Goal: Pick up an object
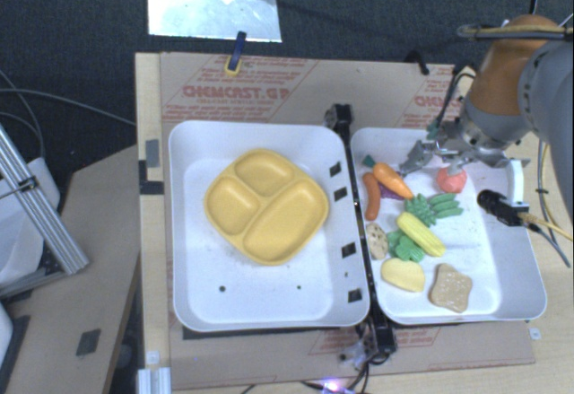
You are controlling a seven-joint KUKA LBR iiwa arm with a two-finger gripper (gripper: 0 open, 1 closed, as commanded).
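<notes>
From the overhead camera, a small round red toy tomato (451, 179) lies near the far wall of the right shallow white bin (520, 271). Just behind and over the tomato sits the grey two-finger gripper (437, 153), claw spread apart with nothing between the prongs. Left of the tomato lie an orange plastic carrot (393, 179) and a green leafy toy (438, 207), close by; toward the bin's right wall from the tomato the white floor is bare. A yellow three-part plastic plate (265, 205) rests well left of the tomato, in the left white bin (193, 293).
</notes>
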